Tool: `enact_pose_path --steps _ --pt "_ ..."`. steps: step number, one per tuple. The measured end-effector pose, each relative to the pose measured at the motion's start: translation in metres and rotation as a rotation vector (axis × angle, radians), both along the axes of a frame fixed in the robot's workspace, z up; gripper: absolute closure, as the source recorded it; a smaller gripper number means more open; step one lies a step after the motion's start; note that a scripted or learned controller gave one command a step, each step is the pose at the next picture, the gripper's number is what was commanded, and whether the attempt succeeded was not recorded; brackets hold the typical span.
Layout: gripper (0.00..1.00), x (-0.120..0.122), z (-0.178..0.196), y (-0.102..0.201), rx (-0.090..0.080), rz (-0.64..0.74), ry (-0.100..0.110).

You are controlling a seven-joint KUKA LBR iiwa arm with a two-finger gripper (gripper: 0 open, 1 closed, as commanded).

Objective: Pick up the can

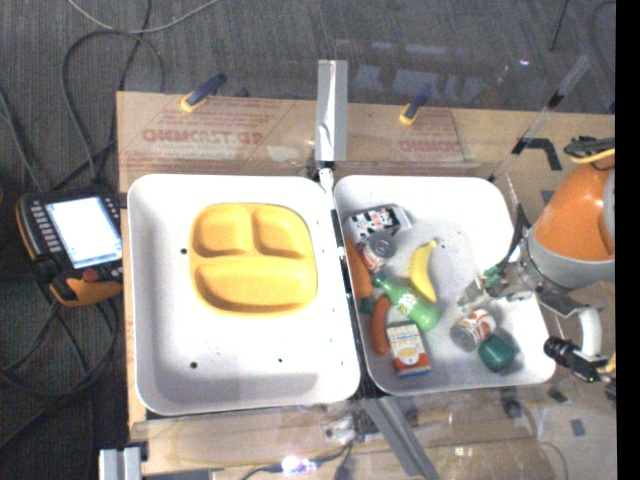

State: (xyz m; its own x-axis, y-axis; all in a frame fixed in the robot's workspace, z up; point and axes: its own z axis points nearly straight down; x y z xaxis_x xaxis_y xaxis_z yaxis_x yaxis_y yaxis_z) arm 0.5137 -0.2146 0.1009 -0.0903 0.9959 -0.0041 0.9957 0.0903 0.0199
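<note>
- Lying on its side near the right bin's [450,183] front right corner is the can [472,328], silver with a red and white label too small to read.
- Just beside the can, nearer the corner, sits a dark green cup [498,352].
- The gripper [497,280] hangs just above the can, near the bin's right edge; I cannot tell how it is set.
- A banana [424,270] lies in the middle of that bin, a green bottle [408,303] slanting beside it, with a carrot [380,325] and a small red and orange carton [407,348] toward the front edge.
- A black and white box [375,221] rests by the back left corner; its print is unreadable.
- The left bin [160,368] carries a yellow divided tray [254,256].
- Faint reversed lettering on the board [200,136] behind the bins cannot be read.
</note>
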Motion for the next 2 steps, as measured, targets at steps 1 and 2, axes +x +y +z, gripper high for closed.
enact_pose_path --steps 1,2 --pt "0.0 0.0 0.0 0.001 0.002 0.001 0.002" --pt "0.0 -0.023 -0.01 0.011 -0.007 0.016 0.001"
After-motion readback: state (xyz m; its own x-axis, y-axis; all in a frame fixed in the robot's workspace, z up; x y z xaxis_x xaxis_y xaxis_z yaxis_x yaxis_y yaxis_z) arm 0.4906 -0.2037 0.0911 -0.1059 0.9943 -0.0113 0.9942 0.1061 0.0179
